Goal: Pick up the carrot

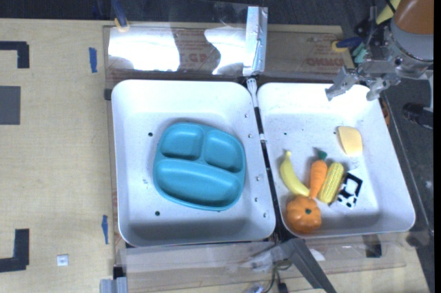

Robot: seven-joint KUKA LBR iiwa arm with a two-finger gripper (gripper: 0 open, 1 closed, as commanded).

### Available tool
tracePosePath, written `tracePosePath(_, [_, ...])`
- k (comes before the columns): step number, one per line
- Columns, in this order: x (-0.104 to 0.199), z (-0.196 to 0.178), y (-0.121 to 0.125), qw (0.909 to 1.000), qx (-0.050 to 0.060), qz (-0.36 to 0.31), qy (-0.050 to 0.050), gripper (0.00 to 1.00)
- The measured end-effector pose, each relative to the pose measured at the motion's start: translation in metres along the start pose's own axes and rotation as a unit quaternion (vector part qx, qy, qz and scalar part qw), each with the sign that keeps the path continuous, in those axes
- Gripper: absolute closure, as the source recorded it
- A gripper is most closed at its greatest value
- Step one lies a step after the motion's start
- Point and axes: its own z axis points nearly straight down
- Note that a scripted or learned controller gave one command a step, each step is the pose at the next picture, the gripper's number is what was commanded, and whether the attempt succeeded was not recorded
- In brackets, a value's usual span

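Observation:
The carrot (317, 177) is orange with a green top. It lies in the right bin (393, 216), near the front, between a banana (292, 176) on its left and an ear of corn (332, 181) on its right. My gripper (355, 89) hangs over the bin's far right corner, well behind the carrot. Its fingers are spread apart with nothing between them, so it is open.
A round orange fruit (303, 214) sits just in front of the carrot. A yellow wedge (350, 140) lies behind the corn, and a black-and-white tag (350, 192) lies right of it. The left bin (131, 147) holds a blue divided plate (200, 164).

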Motion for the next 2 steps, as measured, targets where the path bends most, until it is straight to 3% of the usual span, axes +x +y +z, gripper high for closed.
tracePosePath(1, [0.031,0.08,-0.09,0.9998,0.004,-0.02,0.001,0.0])
tracePosePath(2, [0.006,0.173,-0.058,0.9994,-0.005,-0.036,-0.001,0.0])
